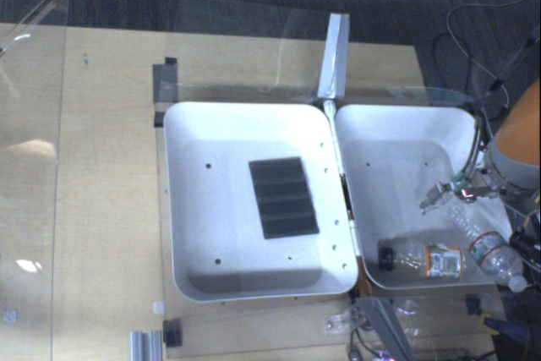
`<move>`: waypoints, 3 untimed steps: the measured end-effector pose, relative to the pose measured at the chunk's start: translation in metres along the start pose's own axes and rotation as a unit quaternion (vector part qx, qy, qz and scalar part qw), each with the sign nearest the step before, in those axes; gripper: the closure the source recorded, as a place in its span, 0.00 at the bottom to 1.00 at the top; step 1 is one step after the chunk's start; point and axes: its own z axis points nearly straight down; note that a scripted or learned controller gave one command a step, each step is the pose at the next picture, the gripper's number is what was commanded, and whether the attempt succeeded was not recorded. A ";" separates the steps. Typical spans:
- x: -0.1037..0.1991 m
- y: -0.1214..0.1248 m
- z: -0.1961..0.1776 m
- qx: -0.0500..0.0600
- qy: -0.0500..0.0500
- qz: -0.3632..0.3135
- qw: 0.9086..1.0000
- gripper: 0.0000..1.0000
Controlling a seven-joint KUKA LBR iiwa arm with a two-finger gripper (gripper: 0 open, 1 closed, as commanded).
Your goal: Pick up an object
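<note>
Bench (pixel 101 182) carrying two white bins side by side. Left bin (pixel 194 266) holding black ribbed pad (pixel 283 197) near its middle. Right bin (pixel 397 131) sitting just beside left bin, touching along shared edge. Arm (pixel 517 139) reaching over right bin's far-right rim. Gripper (pixel 448 192) hovering inside right bin, right of left bin; jaw state: cannot tell. Clear bottle, dark cap (pixel 423 259), lying on side along right bin's near wall. Second clear bottle (pixel 490 249) lying at right bin's near-right corner.

I am seeing no readable text; the small clear bottle's (pixel 425 259) orange-and-white label is showing too blurred.
</note>
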 end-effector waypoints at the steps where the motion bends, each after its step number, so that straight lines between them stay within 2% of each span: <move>1: 0.026 0.005 -0.056 -0.001 -0.001 0.027 1.000 0.00; 2: 0.011 0.053 -0.145 -0.001 -0.001 0.040 0.999 0.00; 3: -0.002 0.005 -0.024 0.001 0.000 0.060 0.998 0.00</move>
